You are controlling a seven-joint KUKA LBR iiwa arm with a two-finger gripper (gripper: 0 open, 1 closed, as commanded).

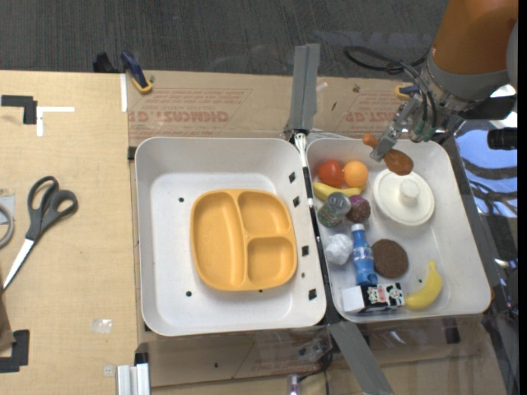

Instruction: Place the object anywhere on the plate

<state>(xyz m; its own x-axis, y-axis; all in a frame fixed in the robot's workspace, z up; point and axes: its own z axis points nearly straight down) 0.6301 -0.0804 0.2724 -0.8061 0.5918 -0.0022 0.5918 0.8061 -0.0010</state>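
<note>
Two bins sit before you. Your gripper (398, 142) hangs over the far side of the right bin (469, 245), fingers pinching a brown object (398, 162) just above the white lidded dish (404, 196). Well to its left, the yellow plate (244, 239) lies in the left bin (156, 220).

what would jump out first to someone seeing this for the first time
The yellow divided plate draws the eye first, lying alone in the left bin. Next comes the right bin, crowded with small things: a tomato, an orange, a white lidded dish, a blue bottle and a banana. Above its far edge hangs the gripper, with a brown object at its tip.
</note>
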